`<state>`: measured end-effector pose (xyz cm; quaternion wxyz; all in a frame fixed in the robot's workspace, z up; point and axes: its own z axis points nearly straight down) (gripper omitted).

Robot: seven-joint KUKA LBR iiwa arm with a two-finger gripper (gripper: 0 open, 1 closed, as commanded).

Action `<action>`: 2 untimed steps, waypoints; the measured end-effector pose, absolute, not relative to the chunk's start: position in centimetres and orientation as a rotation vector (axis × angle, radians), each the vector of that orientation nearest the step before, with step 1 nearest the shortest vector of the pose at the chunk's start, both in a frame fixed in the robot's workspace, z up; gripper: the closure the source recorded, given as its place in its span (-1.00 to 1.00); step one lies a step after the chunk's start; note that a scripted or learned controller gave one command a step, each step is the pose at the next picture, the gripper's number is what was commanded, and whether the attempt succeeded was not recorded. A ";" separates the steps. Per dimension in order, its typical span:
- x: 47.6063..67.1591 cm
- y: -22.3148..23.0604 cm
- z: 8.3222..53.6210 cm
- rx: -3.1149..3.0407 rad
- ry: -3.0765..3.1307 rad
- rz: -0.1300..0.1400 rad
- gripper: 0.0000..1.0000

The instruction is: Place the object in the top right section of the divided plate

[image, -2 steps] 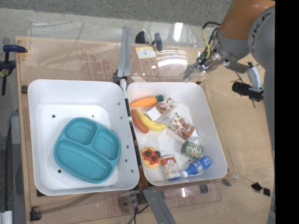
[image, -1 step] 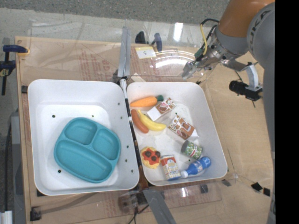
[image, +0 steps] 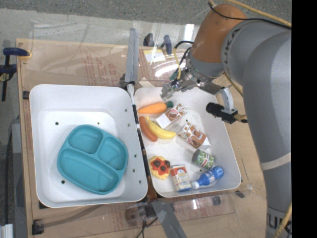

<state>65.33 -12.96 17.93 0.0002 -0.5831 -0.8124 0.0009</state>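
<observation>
The claw (image: 167, 94) hangs over the far end of the right bin (image: 225, 148), just above the carrot (image: 152, 108); whether it is released or clenched I cannot tell. The banana (image: 161, 129) and sausage (image: 147, 128) lie just below it, and the plate (image: 92, 157) sits well off to its lower left in the left bin (image: 44, 103).

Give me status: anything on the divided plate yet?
Nothing done: the teal divided plate in the left bin holds nothing. In hand: the hand is over the right bin's far end near the carrot; no item between its fingers. Left: grasp, carry, place in the top right section.
</observation>
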 end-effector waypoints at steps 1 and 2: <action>65.3 -14.1 19.3 -1.949 -2.467 0.001 1.00; 65.4 -13.3 24.8 -1.641 -2.684 0.000 1.00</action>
